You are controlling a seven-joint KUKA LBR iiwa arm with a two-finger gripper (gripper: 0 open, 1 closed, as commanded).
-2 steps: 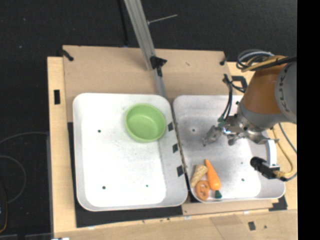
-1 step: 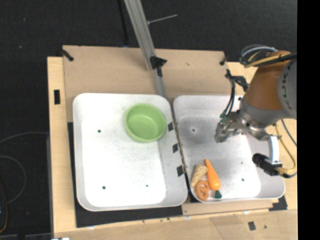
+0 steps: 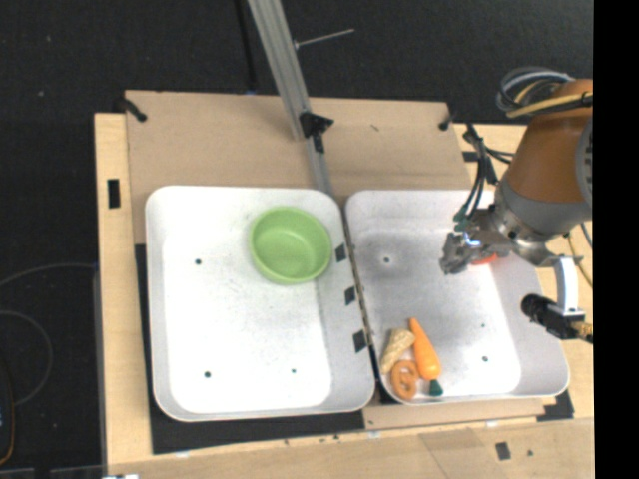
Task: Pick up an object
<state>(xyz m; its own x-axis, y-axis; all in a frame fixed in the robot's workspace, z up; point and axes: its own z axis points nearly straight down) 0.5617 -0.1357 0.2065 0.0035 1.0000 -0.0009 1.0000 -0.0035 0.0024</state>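
Camera view: landmark is the shallow white right-hand bin (image 3: 499, 367). Small orange plastic carrot (image 3: 424, 349), a beige chunk (image 3: 397, 345) and an orange ring-shaped piece (image 3: 404, 378) sit clustered in its near-left corner, touching; likely slid there. Round green plastic bowl (image 3: 291, 245) lies in the neighbouring left bin (image 3: 200, 367), well apart. Two-finger gripper (image 3: 461, 253) hangs over the right bin's upper middle, away from the cluster; something reddish beside it, unclear. Cannot tell its opening. Arm enters from the bin's right, wrist angled down-left.
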